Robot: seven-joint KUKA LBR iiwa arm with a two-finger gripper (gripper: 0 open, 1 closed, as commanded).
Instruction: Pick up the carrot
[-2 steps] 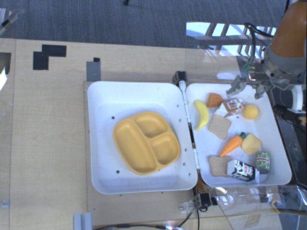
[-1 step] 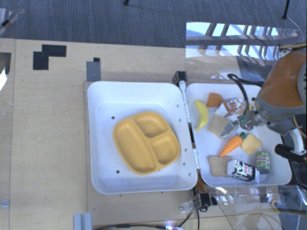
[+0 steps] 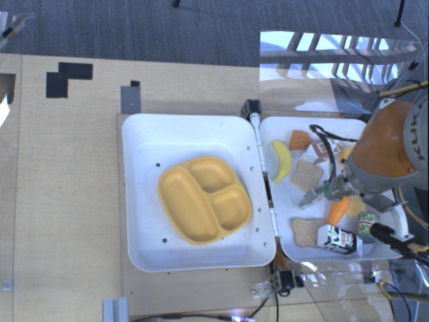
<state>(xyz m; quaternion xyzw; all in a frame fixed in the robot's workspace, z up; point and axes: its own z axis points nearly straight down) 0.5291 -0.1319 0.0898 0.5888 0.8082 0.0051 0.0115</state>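
Claw (image 3: pixel 326 194) of the grey arm (image 3: pixel 392 149), which enters from the right over the right bin (image 3: pixel 287 245); its metal fingers hang just left of the carrot, and whether they are spread or pressed together cannot be told. Carrot (image 3: pixel 338 210): a short orange piece lying tilted in the middle of the right bin, just beside the claw and not seen between its fingers. Toward the bin's near edge lie a slice of bread (image 3: pixel 305 231) and a small black-and-white carton (image 3: pixel 337 238), the carton directly below the carrot. Left of the claw sits a paler bread slice (image 3: pixel 306 174); a yellow banana (image 3: pixel 282 159) lies along the bin's left wall, and an orange wedge (image 3: pixel 299 140) rests near the far edge. Left bin (image 3: pixel 144 146): carries a yellow three-compartment plate (image 3: pixel 204 198) at its centre, well apart from the claw.
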